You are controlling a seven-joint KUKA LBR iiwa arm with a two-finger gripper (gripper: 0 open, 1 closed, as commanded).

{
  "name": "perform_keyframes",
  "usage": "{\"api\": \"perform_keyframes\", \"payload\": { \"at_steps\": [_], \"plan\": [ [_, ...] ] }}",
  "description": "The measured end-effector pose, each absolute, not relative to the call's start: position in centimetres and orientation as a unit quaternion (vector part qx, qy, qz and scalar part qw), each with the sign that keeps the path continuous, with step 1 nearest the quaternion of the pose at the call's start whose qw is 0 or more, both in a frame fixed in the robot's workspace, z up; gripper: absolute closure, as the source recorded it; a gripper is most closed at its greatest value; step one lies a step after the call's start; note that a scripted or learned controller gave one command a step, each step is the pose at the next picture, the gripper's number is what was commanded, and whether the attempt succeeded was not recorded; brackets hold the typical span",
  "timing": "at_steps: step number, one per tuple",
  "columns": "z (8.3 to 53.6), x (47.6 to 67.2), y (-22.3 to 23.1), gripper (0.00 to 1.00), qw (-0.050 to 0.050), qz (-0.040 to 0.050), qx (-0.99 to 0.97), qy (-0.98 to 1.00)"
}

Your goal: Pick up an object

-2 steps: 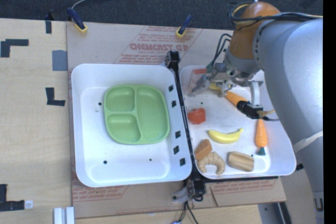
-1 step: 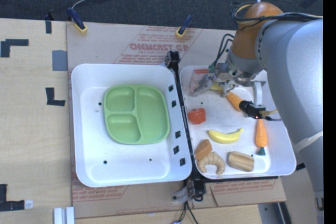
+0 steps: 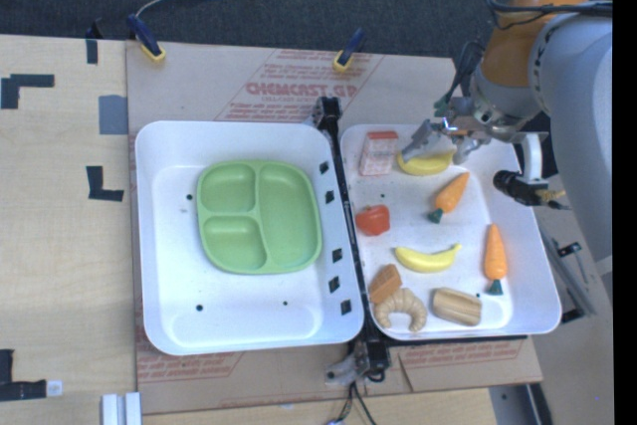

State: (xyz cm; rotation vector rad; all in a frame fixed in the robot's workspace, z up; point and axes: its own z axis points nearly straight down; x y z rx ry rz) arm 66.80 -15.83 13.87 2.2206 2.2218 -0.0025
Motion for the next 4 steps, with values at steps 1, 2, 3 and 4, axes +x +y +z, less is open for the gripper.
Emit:
{"api": "perform_keyframes", "payload": {
  "at_steps": [1,2,3,4],
  "plan": [
    [12.6,61.3,-20.2,0.00,0.000,-0.0013,0.707,0.707],
    [8.7,64.6,-18.3,0.00,0.002,0.0003,0.707,0.708],
    [9.7,64.6,-18.4,1.00,0.003,-0.0003,0.706,0.708],
    [18.5,65.2,-8.4,1.00,0.000,0.0009,0.706,0.708]
  ]
}}
